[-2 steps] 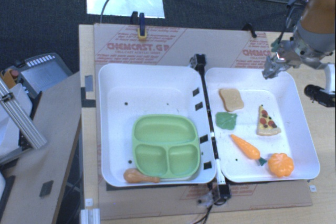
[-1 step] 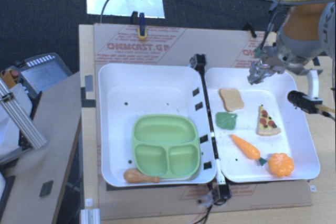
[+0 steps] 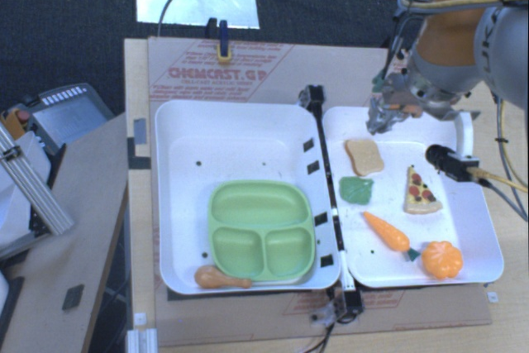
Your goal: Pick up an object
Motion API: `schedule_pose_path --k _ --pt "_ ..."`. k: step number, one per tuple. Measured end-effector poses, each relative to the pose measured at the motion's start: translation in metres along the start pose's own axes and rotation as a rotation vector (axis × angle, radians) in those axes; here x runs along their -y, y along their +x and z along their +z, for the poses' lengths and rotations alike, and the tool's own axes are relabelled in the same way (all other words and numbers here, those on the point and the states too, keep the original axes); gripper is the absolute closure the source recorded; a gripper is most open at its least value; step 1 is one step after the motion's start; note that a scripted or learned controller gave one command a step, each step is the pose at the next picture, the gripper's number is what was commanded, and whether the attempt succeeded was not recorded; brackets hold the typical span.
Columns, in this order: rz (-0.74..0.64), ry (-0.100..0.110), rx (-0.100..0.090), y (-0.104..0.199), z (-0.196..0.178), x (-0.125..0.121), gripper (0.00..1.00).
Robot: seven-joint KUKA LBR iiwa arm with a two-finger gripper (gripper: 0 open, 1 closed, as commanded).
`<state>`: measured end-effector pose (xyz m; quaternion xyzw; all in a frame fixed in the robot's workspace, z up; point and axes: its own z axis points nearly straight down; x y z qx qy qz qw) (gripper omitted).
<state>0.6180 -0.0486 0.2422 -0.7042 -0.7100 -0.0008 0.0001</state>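
I see the gripper (image 3: 382, 121) hovering over the far edge of the right bin (image 3: 479, 215), just beyond the bread slice (image 3: 364, 156); I cannot tell how it is set, and nothing shows in its grasp. Nearer than the bread: green leaf (image 3: 356, 190), then carrot (image 3: 387, 231). Right of the bread: pizza slice (image 3: 421, 193). Orange fruit (image 3: 442, 259) sits near the carrot's tip. Left bin (image 3: 182, 145) holds a green tray (image 3: 262, 229) and a drumstick (image 3: 220, 279).

Open floor (image 3: 463, 178) beside pizza slice (image 3: 421, 193), seemingly.
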Motion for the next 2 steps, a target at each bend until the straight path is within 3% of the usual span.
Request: schedule_pose_path --k 2 --pt "-0.001 0.002 -0.001 0.110 0.020 0.027 1.00"
